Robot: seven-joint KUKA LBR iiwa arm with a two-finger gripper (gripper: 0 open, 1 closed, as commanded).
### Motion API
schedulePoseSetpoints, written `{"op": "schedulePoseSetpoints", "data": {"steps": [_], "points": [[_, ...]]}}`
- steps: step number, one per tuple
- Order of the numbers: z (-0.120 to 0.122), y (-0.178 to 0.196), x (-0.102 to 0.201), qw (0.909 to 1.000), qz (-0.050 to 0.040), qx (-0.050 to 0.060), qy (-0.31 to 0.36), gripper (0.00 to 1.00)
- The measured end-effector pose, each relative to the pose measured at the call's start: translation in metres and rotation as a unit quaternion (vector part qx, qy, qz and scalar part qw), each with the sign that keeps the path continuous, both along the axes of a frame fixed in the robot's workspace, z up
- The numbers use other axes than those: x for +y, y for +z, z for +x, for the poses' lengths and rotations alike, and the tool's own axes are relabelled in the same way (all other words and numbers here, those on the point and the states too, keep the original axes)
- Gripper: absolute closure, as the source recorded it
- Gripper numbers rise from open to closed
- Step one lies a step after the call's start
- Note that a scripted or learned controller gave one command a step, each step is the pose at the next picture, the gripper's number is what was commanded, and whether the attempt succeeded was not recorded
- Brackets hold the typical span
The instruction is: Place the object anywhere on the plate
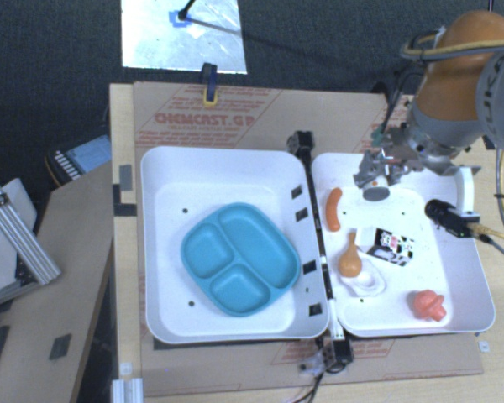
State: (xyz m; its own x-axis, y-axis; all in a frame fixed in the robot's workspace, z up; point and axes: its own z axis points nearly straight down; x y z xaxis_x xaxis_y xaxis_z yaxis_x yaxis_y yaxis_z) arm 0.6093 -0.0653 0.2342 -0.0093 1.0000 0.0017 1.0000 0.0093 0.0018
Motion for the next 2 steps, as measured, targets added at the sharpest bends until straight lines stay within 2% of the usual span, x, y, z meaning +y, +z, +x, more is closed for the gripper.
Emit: {"op": "schedulePoseSetpoints", "data": {"steps": [1, 2], "points": [[-0.013, -0.01, 0.05, 1.0, 0.0002, 0.001, 0.0, 1.0], [-0.036, -0.019, 0.097, 1.0, 0.0003, 0.002, 0.0, 1.0]]}}
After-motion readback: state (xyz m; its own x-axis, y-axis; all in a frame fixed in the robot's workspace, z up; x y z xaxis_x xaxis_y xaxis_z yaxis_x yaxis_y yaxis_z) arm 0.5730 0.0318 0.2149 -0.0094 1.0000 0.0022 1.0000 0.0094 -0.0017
